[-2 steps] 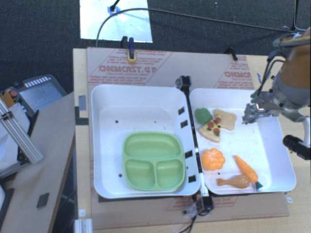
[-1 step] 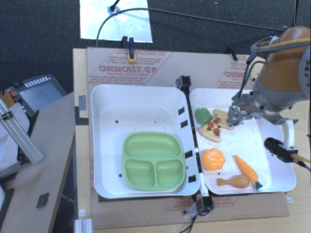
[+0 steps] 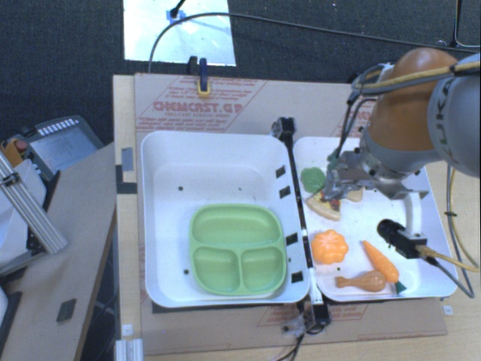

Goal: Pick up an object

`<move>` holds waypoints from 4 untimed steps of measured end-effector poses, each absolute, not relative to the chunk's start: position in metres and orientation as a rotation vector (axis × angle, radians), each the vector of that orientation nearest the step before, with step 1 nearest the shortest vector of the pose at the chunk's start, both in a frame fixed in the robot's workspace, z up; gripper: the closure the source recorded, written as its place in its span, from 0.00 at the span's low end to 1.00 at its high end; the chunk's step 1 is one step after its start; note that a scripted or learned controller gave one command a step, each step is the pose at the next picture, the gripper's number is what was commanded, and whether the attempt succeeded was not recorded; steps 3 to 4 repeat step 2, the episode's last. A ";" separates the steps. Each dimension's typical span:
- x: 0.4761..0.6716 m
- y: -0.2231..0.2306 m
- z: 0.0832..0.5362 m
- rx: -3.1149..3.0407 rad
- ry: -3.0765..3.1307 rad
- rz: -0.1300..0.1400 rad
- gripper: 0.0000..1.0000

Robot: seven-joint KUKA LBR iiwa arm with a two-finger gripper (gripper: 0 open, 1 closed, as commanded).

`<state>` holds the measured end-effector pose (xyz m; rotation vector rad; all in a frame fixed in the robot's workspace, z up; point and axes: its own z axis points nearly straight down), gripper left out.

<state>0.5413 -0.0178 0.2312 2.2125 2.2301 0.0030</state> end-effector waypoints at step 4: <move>0.527 0.077 0.223 2.212 2.232 0.002 1.00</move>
